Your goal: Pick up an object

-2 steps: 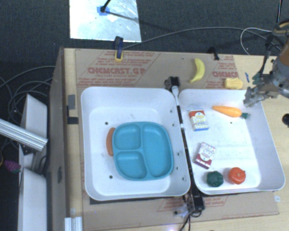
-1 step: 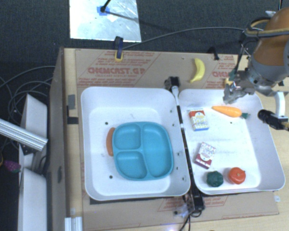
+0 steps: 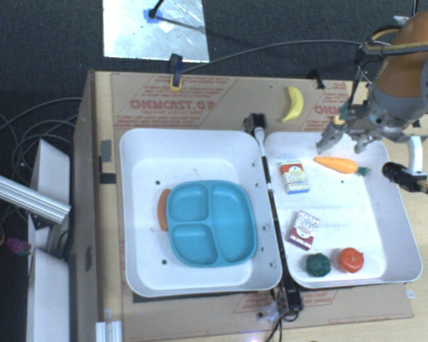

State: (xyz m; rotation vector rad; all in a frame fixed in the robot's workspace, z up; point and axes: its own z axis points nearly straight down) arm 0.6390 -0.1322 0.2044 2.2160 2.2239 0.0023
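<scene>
Orange carrot (image 3: pixel 336 164) lies on its side near the far edge of the right bin (image 3: pixel 396 223), long axis across the bin, green stub pointing toward the arm's side. Taking the carrot as landmark: the tool (image 3: pixel 344 140) hangs just above and behind it, fingers (image 3: pixel 329 139) spread apart with nothing between them; a small red-and-white carton (image 3: pixel 294 177) lies just beside the carrot's tip, toward the left bin (image 3: pixel 139 212); a second carton (image 3: pixel 302 230) sits nearer the camera, and beyond that a dark green lump (image 3: pixel 317 264) and a red tomato-like piece (image 3: pixel 351 260) at the near rim. A banana (image 3: pixel 294 103) rests outside the bins on the surface (image 3: pixel 221 95), farther back than the carrot. Judgement: the carrot looks like a plastic toy, so light, rigid and smooth, liable to roll or squirt out of a pinch. Best hold is across the thick middle, fingers closing perpendicular to the long axis.
</scene>
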